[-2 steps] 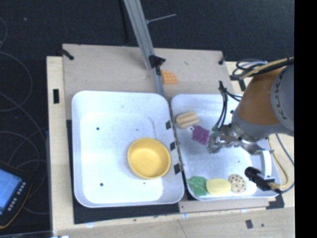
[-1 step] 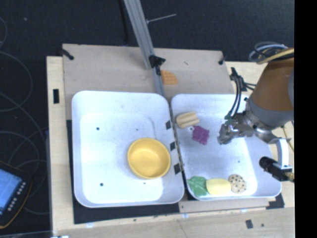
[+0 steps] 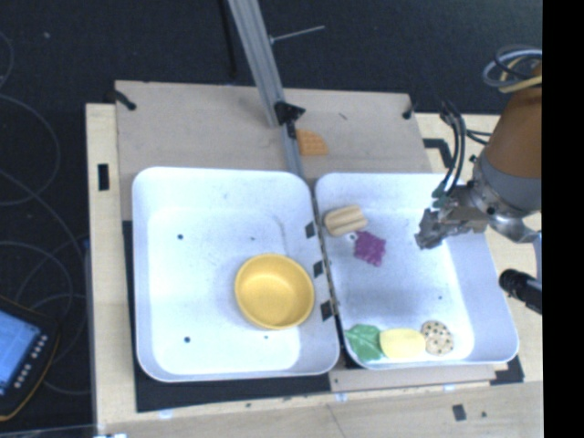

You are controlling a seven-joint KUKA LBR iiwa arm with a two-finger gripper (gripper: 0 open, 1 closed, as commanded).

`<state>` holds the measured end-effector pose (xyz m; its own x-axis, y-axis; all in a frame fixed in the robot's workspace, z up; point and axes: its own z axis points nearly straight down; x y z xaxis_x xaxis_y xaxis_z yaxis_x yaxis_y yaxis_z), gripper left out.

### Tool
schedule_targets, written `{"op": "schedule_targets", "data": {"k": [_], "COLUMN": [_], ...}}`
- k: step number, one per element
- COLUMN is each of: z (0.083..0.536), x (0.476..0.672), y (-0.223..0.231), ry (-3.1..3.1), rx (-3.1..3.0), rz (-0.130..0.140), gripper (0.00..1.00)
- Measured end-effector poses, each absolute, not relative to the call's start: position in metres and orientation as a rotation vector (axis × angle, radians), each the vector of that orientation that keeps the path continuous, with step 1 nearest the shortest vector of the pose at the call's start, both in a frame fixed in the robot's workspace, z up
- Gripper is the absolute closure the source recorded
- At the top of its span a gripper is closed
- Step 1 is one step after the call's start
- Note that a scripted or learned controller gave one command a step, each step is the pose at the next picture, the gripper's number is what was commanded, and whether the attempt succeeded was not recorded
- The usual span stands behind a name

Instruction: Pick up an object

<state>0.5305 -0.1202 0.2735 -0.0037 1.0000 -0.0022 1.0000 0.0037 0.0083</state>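
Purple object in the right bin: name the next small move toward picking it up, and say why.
Probably shift the tool left across the right bin until it is over the purple object, then descend. The tool sits to the object's right, apart from it, and bare bin floor lies between them. The tan block lies close, so approach carefully.

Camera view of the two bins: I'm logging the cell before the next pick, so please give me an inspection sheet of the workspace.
Surface: two white bins side by side, left bin, right bin, on a pale bench.
Job's things: yellow bowl in left bin; in right bin, tan block, purple piece, green piece, yellow piece, spotted cookie.
Clutter: orange piece on bench behind bins.
Grippers: gripper over right bin's right side, nothing seen between fingers.
Cables: black cables at the arm.
Surroundings: dark floor, metal rail, screen lower left.
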Motion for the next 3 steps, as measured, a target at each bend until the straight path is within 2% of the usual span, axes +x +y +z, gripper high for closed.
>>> {"op": "schedule_targets", "data": {"k": [1,3], "z": [0.27,0.249], "x": [0.553,0.589], "y": [-0.081,0.033], "ry": [2.227,2.23], "rx": [2.213,2.213], "rz": [0.002,0.002], "gripper": [1.0,1.0]}}
